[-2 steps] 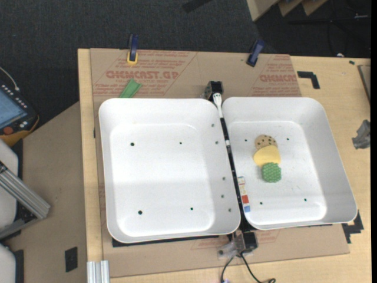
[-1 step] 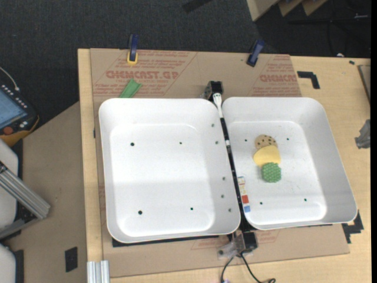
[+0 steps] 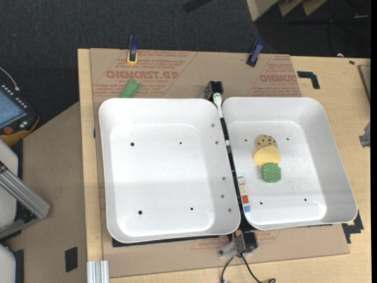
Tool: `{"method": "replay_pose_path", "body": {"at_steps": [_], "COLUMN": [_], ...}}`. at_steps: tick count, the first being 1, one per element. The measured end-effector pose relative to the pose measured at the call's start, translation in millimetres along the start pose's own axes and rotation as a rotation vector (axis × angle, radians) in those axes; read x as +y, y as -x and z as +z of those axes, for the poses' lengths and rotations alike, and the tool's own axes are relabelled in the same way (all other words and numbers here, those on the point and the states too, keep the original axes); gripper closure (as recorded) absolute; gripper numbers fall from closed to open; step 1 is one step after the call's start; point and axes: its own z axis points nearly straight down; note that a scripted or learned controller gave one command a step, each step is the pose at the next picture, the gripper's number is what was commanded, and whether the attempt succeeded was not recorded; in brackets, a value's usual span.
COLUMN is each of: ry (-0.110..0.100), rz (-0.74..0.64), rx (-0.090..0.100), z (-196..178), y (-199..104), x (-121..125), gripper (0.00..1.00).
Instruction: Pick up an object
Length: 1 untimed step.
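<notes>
Worktop [image 3: 177, 69]: 2 white bins side by side. Left bin [image 3: 118, 122]: bare white floor. Right bin [image 3: 318, 128]: 3 small items clustered at centre, touching in a row — speckled tan piece [image 3: 264, 141], yellow piece [image 3: 267, 154], green textured ball [image 3: 271, 173]. 2 blue clamps [image 3: 133, 45] on the rear edge.

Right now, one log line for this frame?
stage: pre-grasp | right white bin: round tan speckled piece, yellow rounded piece, green textured ball, clustered, touching | nothing lifted
</notes>
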Motion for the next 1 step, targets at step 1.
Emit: {"method": "replay_pose_path", "body": {"at_steps": [1], "ry": [0.0], "rz": [0.001], "rx": [0.0], "z": [-5.5], "y": [10.6], "x": [0.0], "gripper": [1.0]}}
